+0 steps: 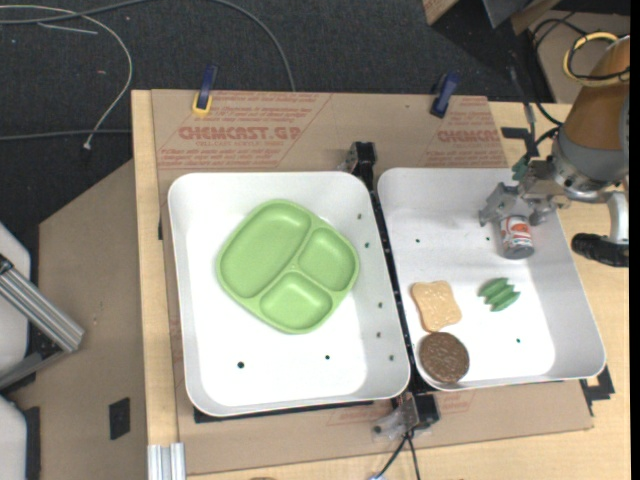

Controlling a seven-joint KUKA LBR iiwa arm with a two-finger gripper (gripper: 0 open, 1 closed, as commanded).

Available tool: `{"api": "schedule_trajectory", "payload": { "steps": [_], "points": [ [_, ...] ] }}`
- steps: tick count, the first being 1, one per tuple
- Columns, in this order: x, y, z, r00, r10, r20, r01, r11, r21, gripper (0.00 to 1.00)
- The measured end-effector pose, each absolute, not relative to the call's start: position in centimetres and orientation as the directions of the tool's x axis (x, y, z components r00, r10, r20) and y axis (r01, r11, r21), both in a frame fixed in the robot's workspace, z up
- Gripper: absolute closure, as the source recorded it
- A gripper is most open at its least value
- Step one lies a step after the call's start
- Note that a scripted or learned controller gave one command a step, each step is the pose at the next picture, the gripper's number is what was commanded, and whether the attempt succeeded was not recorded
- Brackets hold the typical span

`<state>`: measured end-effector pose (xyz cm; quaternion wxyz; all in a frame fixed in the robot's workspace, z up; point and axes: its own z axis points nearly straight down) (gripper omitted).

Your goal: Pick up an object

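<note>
White plastic bins sit side by side on a cardboard-covered worktop point(300, 133), seen from a fixed camera looking down at a slant. Lying in the left bin point(200, 368) is a green divided plate point(288, 265) with three compartments. Four small things sit in the right bin point(570, 338): a small can point(517, 236) with a red and white label near the far right, a green leafy piece point(498, 293) just in front of it, a tan slice of toast point(436, 304) toward the bin's near left, and a round brown cookie point(443, 357) touching the toast's near edge.

Grey arm with an orange band point(598, 118) reaches in from the right, and its hand point(517, 211) hangs directly over the can. Whether the hand is apart or together cannot be told at this size, nor whether anything sits between its parts.

Judging by the placement, the step in hand is the approach to the can, which looks like the chosen object. A next move would need the hand to straddle the can, close firmly, then lift straight up without nudging the green piece beside it
</note>
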<state>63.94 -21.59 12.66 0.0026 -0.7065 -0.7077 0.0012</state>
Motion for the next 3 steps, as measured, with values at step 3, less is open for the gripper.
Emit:
{"api": "schedule_trajectory", "payload": {
  "steps": [3],
  "points": [
    [66.1,-20.9,25.6,-0.002,1.0,-0.002,1.0,0.002,0.008,1.0]
  ]
}}
